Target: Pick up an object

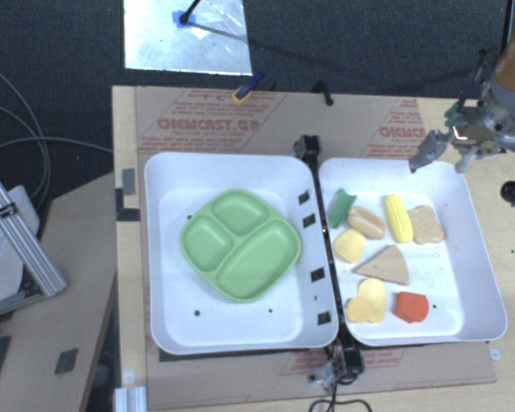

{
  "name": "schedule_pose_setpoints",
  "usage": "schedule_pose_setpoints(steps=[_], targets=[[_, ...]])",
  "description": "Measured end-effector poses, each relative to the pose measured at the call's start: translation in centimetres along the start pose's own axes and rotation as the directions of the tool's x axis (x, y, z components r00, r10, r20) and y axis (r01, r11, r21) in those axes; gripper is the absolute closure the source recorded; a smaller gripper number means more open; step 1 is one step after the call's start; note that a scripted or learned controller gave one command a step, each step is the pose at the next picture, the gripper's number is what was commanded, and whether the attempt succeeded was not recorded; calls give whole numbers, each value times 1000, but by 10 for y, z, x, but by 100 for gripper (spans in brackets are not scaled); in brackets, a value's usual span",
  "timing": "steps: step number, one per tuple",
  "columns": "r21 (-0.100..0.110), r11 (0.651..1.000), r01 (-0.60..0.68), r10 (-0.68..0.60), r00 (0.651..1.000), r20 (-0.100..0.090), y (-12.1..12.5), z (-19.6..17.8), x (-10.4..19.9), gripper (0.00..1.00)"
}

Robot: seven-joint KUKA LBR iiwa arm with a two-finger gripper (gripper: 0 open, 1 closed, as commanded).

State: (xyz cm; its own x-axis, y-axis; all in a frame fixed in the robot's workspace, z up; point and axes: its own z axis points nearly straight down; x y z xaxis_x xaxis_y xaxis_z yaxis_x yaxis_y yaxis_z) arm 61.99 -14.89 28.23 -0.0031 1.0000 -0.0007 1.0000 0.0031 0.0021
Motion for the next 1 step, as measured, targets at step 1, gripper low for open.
schedule_pose_setpoints(steps=[1], targets=[[11, 1000, -6, 6, 1000, -1, 5, 152, -60, 0]])
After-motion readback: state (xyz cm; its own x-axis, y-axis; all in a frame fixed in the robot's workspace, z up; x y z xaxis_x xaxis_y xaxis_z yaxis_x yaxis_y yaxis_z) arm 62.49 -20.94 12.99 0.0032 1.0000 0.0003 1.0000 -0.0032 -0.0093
